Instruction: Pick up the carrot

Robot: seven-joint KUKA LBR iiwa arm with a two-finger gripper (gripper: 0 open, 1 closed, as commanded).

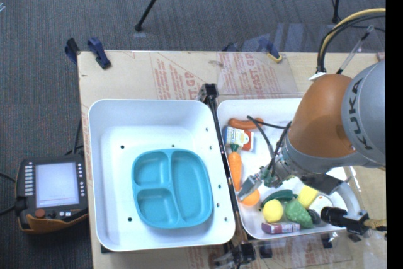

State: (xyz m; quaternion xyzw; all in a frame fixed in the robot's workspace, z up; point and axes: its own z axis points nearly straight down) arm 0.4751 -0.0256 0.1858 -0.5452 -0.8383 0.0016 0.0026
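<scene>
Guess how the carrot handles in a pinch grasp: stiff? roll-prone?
The carrot looks like moulded toy plastic, so probably stiff and light. Its smooth, tapered, round body may slip along its taper or roll if nudged. It lies close to the right bin's left wall, leaving little finger room for the hand.

I see my grey arm (371,110) with black KUKA lettering, a bulbous orange band (324,116), and black cables.
</scene>
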